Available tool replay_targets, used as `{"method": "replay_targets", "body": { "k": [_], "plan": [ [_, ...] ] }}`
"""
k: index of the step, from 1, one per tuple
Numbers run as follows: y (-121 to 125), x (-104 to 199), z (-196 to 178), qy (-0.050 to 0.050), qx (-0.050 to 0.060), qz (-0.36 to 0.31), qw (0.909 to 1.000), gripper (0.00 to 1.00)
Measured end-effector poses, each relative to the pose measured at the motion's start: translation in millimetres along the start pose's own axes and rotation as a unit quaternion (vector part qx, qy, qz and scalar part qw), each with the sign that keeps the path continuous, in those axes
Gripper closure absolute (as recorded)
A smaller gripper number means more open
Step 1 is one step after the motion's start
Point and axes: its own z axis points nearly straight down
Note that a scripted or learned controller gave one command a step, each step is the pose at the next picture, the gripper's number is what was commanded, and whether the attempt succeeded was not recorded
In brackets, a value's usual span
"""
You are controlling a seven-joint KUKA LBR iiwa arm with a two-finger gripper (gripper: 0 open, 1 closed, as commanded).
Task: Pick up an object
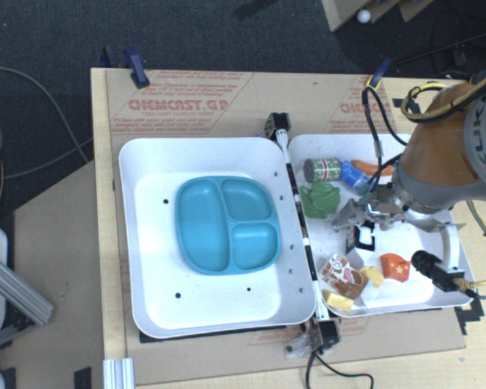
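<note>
We see two white bins: the left bin (138,241) carries a light blue divided plate (227,223). In the right bin (405,294) we find a green crumpled thing (320,198), a can (322,169) with green, red and white bands, a blue and orange object (363,173), a red piece (395,268) with a small yellow mark, and a brown and white patterned packet (344,275), perhaps a snack wrapper. The arm (445,148) is grey with an orange band.
</note>
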Motion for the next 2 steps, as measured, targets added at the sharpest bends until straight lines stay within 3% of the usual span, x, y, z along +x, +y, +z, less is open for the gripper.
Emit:
{"method": "replay_targets", "body": {
  "k": [1, 2],
  "plan": [
    [19.1, -16.1, 52.1, 0.000, 0.000, 0.001, 1.0000, 0.00],
    [21.1, -15.9, 39.8, -0.001, -0.003, 0.001, 1.0000, 1.00]
  ]
}}
